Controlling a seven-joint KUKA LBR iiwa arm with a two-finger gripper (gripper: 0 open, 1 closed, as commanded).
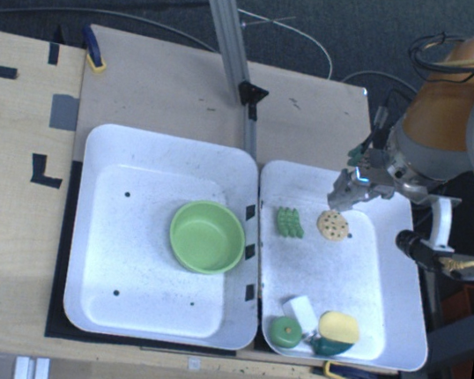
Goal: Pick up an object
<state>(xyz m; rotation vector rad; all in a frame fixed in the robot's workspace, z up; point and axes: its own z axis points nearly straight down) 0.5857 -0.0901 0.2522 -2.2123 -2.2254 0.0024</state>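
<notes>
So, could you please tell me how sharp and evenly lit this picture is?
In the camera view, light is soft and even, with faint shadows; the green bowl and cookie look fairly sharp, while the gripper and the lower right corner look blurred and dim.

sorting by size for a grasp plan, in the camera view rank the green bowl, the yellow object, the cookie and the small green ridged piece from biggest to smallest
1. green bowl, clearly the largest
2. yellow object
3. cookie and small green ridged piece: they look about alike, so I won't rank them.
</notes>
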